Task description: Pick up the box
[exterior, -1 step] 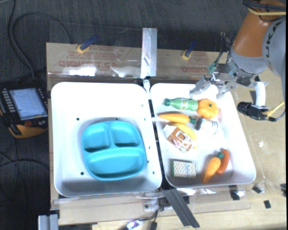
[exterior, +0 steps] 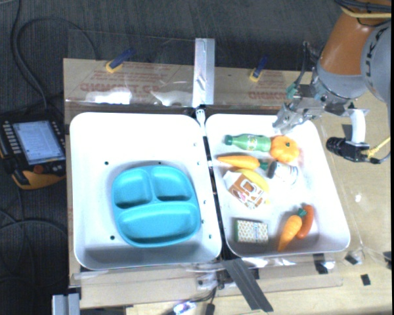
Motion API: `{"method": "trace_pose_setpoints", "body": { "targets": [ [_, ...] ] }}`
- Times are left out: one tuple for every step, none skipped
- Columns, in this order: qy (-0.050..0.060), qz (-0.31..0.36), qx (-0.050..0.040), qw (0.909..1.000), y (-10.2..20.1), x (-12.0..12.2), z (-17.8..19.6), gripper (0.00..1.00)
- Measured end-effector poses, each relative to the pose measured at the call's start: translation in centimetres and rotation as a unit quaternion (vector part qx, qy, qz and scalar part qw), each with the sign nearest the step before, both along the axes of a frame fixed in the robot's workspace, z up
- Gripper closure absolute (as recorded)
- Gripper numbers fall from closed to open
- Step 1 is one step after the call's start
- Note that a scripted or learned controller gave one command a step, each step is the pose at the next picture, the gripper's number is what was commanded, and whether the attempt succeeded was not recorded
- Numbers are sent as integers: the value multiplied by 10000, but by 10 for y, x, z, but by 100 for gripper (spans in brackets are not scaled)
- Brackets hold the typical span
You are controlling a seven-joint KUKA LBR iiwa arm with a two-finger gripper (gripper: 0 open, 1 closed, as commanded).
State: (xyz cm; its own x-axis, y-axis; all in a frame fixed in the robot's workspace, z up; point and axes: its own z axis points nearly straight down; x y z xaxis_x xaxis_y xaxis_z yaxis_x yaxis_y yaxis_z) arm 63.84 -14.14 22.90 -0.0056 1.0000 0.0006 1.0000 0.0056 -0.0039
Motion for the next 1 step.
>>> {"method": "trace_pose_setpoints", "body": {
  "targets": [
    [-18,110,-18,9999,-8,8,150,100]
  ]
}}
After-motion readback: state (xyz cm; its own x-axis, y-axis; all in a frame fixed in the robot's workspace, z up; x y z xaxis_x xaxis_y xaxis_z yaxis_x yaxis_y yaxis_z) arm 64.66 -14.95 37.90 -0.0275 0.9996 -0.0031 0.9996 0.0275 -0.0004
